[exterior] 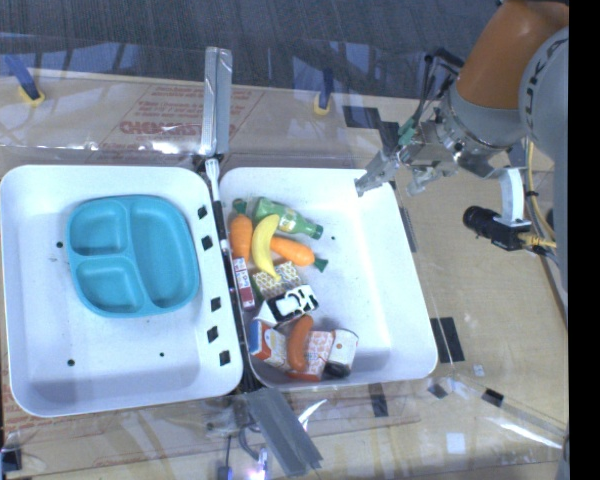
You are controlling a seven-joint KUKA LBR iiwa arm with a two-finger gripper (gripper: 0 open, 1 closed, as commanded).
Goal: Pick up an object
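Grey jaws: the jaws hang at the upper right corner of the right bin, above its rim; whether they are open or closed I cannot tell, the tip being small and blurred. Nothing shows between them.
Arm: it comes in from the right, its orange band high above the desk.
Nearest things: a green bottle lies closest to the jaws, at the top of the heap, touching the banana.
Heap: the banana lies between two carrots, one to its left and one to its right; below them are small packets and a sausage among more packets near the bottom rim. All crowd the left half of the right bin, against the divider.
Left bin: a blue sectioned plate lies alone in the left bin, well apart from the jaws.
Step in hand: my judgement is that the approach has not yet reached any object.
How to do it well: choose a thing with free sides. The right-hand carrot or the bottle looks best, each with bare bin floor on its right. Move left and down over it, turn the jaws across its narrow width, and descend straight.
Risk: the packed things may shift or jam a finger against a neighbour.
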